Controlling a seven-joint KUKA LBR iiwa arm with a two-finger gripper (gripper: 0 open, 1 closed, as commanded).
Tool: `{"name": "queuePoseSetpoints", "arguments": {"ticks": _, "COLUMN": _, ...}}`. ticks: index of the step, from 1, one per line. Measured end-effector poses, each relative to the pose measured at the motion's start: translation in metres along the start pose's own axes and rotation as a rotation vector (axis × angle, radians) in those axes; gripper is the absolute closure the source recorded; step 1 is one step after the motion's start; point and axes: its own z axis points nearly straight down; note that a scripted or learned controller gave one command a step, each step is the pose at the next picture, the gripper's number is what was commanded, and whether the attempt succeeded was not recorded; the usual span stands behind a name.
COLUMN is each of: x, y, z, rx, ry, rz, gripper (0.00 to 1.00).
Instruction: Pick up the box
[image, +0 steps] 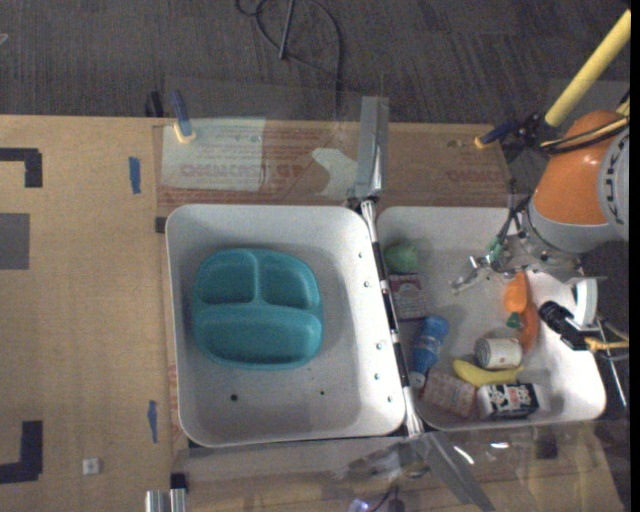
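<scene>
A small red-and-white box (407, 297) lies against the left wall of the right bin (590, 395), just below a green round fruit (402, 257). A second, pinkish carton (450, 394) lies at the bin's front edge, next to a black-and-white carton (515, 400). My gripper (478, 268) hangs over the upper middle of the right bin, to the right of the small box and apart from it. It is open with nothing between its fingers.
The right bin also holds a blue can (430, 342), a banana (487, 373), a tin (497, 352) and an orange carrot (517, 310). A teal divided plate (257, 307) sits in the left bin (300, 415).
</scene>
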Motion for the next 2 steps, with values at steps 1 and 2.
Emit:
{"name": "queuePoseSetpoints", "arguments": {"ticks": 1, "x": 0.054, "y": 0.068, "z": 0.015, "rx": -0.004, "ry": -0.009, "rz": 0.067, "gripper": 0.00}}
{"name": "queuePoseSetpoints", "arguments": {"ticks": 2, "x": -0.041, "y": 0.055, "z": 0.016, "rx": -0.001, "ry": 0.002, "rz": 0.386, "gripper": 0.00}}
